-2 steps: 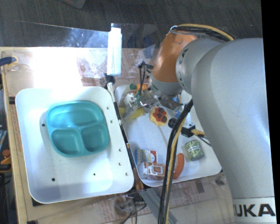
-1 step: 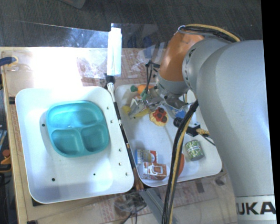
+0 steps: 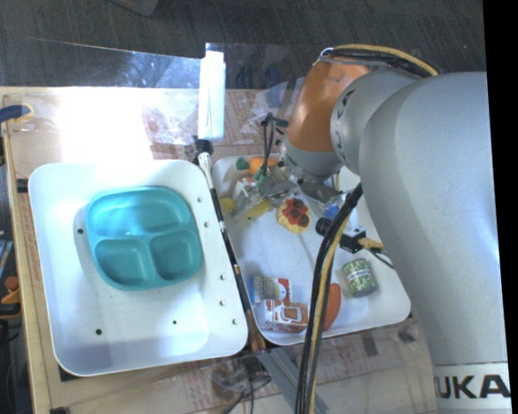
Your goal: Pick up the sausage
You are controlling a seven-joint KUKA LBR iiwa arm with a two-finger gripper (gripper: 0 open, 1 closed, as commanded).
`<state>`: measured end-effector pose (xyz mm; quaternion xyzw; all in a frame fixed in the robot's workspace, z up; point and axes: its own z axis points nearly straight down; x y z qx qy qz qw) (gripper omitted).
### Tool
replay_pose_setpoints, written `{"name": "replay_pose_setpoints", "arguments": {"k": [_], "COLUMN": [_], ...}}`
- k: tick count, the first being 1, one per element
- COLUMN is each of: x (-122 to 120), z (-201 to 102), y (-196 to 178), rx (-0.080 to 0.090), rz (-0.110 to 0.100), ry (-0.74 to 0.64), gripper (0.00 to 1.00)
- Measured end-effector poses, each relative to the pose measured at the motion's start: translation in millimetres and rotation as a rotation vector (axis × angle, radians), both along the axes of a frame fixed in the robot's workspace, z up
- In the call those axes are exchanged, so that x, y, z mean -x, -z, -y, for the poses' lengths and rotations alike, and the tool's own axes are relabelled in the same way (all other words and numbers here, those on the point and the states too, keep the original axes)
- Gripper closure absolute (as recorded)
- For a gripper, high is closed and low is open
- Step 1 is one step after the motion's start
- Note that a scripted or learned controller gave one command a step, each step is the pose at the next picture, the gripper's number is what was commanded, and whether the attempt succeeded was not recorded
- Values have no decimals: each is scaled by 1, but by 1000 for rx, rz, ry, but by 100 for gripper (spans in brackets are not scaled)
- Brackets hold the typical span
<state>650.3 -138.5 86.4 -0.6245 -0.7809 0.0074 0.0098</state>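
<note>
Over the far end of the right bin [image 3: 386,312], my claw [image 3: 259,186] hung low among a cluster of small things. My own wrist and the orange band [image 3: 310,110] crowded it so closely that I could not tell whether it was clenched or released, or whether anything was in it. Yellow and orange bits [image 3: 252,209] lay right by its tip, too small and jumbled for me to name.

Well apart from it, at the near edge of the same bin, lay the sausage [image 3: 333,304], a reddish-orange rounded shape. A black cable [image 3: 321,268] crossed in front of its left side and hid part of it, so I saw only a strip. Just left of it sat a red and white packet [image 3: 282,315], with a small bluish item [image 3: 259,288] beside that. A green tin [image 3: 358,276] stood just above the sausage, near my arm's grey bulk, which cut off the bin's right side. Between the tin and the claw lay a flat round piece [image 3: 293,213] with red spots.

On the left, the other bin [image 3: 74,338] held a teal divided tray [image 3: 143,234]. Glare washed out the counter [image 3: 103,124] beyond it.
</note>
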Motion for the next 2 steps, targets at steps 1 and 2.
{"name": "replay_pose_setpoints", "arguments": {"k": [1,2], "x": [1,0], "z": [-5,8], "y": [0,1], "rx": [2,-7], "rz": [-3,-4], "ry": [-65,-94], "gripper": [0,0]}}
